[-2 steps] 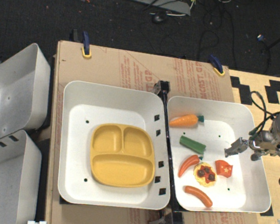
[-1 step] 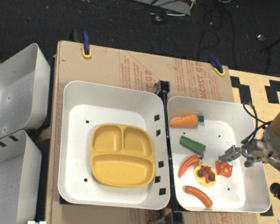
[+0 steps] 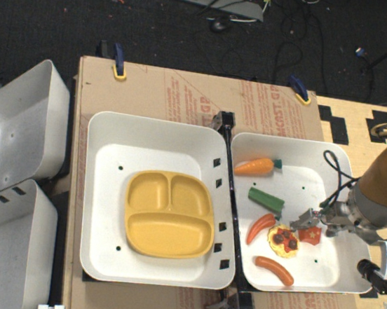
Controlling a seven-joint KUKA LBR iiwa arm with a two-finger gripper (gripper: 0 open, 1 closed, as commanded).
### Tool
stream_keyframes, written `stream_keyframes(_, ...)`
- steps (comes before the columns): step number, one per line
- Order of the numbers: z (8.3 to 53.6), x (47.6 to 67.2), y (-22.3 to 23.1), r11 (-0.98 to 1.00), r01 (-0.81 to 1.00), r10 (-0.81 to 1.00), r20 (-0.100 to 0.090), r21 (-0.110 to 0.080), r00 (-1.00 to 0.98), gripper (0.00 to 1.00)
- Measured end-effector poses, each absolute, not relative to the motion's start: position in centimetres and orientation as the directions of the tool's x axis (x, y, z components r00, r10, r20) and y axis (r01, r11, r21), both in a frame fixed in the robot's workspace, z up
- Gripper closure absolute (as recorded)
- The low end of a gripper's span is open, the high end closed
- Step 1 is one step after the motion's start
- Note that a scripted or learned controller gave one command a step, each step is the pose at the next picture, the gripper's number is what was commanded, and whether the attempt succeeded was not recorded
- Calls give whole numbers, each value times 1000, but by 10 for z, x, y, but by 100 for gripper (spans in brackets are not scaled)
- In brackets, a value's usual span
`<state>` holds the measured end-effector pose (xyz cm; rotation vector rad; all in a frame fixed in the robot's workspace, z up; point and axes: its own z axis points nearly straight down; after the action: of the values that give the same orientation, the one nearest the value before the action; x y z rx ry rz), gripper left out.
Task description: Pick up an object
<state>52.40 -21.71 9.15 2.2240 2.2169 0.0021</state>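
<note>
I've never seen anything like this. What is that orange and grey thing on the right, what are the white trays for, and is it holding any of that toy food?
The picture comes from one camera fixed above a bench, looking down at a slant. The orange and grey thing is a robot arm reaching in from the right; its gripper hangs low over the right bin. That bin holds toy food: a carrot, a green piece, a red pepper, a small pizza, a sausage and a red piece by the gripper. The left bin holds a yellow divided plate. I cannot tell whether the gripper holds anything.
</note>
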Motion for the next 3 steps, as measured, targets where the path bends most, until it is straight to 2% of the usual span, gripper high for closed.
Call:
stream_keyframes(1, 103, 524, -217, -2, 1000, 1000, -1, 2, 2, 100)
stream_keyframes(3, 189, 528, -220, 3, 1000, 1000, -3, 5, -3, 100)
